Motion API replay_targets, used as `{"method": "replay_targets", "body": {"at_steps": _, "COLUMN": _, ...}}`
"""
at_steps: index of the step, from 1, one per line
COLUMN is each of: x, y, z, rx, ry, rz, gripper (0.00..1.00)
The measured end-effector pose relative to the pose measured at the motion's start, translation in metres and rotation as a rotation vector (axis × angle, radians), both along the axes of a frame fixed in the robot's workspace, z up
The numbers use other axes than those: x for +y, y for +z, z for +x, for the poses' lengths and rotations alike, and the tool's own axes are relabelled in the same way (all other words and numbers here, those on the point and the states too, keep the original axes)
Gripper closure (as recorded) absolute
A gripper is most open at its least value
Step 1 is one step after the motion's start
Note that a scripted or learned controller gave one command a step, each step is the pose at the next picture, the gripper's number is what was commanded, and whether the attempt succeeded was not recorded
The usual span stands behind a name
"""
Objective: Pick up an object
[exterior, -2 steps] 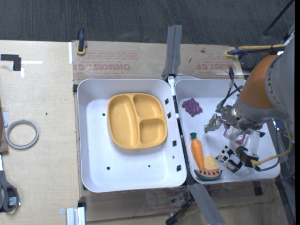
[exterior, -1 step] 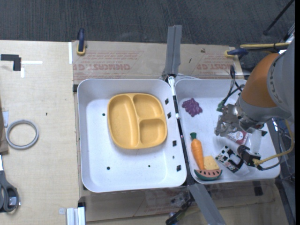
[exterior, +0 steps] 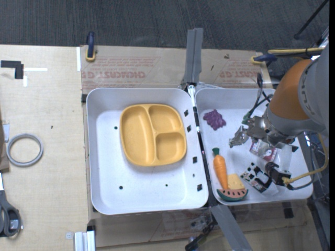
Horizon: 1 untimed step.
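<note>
A toy watermelon slice [exterior: 232,194] is lying at the front edge of the right bin [exterior: 233,107], touching a toy carrot [exterior: 220,170]. The pincer [exterior: 239,138] is hovering above the bin floor, between the carrot and purple grapes [exterior: 214,118]; its state is unclear. The left bin [exterior: 102,156] is holding a yellow divided plate [exterior: 153,134].
</note>
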State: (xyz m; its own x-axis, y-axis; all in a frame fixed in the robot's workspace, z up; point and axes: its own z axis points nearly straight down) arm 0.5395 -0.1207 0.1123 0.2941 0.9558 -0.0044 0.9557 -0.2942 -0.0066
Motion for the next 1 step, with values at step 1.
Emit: {"method": "replay_targets", "body": {"at_steps": 1, "x": -0.0656, "y": 0.0690, "z": -0.0096, "rx": -0.005, "ry": 0.158, "rz": 0.002, "gripper": 0.00}}
